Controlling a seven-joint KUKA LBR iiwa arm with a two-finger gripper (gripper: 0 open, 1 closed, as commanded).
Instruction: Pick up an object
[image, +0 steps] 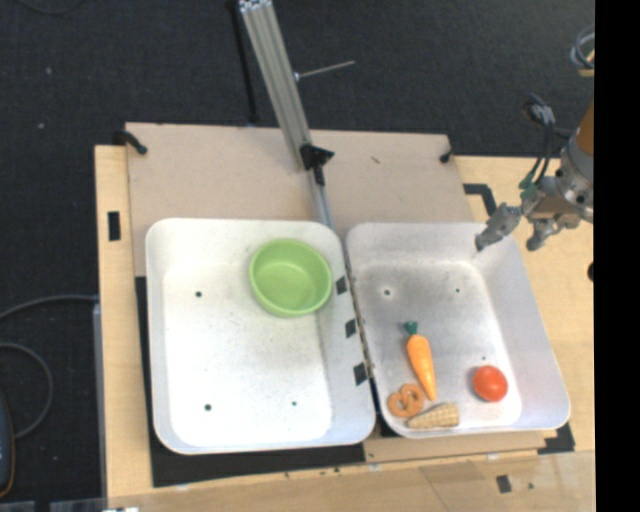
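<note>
gripper (516, 229) fingers spread, holding nothing, over right bin (520, 290) corner (arm cut off at the frame edge).

No legible text, label, brand, number or sign anywhere in view. Checked left bin (180, 330), right bin (520, 330), green bowl (290, 277), carrot (421, 364), tomato (489, 383), tabletop (120, 480): all unmarked. Small dark marks on bin floors are dots, not characters. Black tape strips between bins carry no print.
</note>
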